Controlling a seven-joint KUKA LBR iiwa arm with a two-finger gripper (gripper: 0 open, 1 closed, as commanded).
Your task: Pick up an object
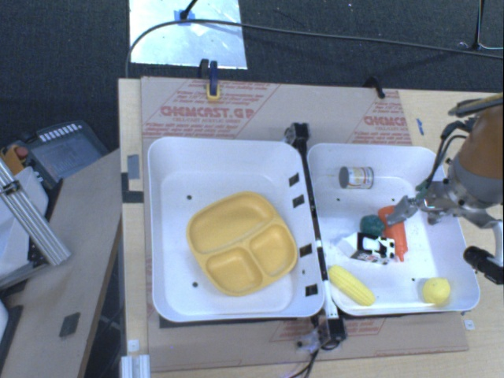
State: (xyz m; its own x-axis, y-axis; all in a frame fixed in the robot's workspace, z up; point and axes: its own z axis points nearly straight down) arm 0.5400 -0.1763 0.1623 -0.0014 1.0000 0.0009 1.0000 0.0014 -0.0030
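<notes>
Two white bins side by side on the bench. Left bin (169, 172) holds a yellow divided plate (240, 242), three compartments, sitting near its middle. Right bin (331, 164) has the clutter: small can (356, 177) lying on its side at the far end, orange carrot (394, 231) about mid-bin, dark green lump (371, 225) touching the carrot's left side, black-and-white item (376, 247) just near of that (too blurry to name), corn cob (351, 285) at the near left, lemon (436, 290) at the near right corner. Arm enters from the right, orange band visible; gripper (405, 208) hangs low over the carrot's far end. Finger opening: cannot tell, nothing visibly gripped.
</notes>
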